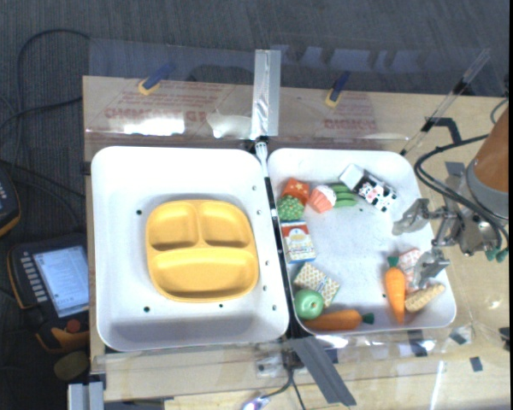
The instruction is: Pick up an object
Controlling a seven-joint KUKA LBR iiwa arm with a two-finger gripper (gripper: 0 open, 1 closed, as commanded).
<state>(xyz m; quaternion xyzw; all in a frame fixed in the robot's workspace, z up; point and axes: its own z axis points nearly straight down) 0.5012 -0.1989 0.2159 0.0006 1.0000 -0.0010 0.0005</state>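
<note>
**Gripper open over the right bin's edge, holding nothing**

Nearest the camera, along the right bin's front wall, a long carrot lies flat with a green apple touching it at its 10 o'clock. A checkered packet sits just behind the apple. At the bin's 4 o'clock corner an upright carrot stands beside a bread piece. The gripper hangs over the bin's 3 o'clock edge, fingers spread and nothing between them. Farther back, a small carton lies by the left wall. At the rear sit a strawberry, a cupcake and a black-and-white carton. The left bin holds a yellow divided tray.
</note>
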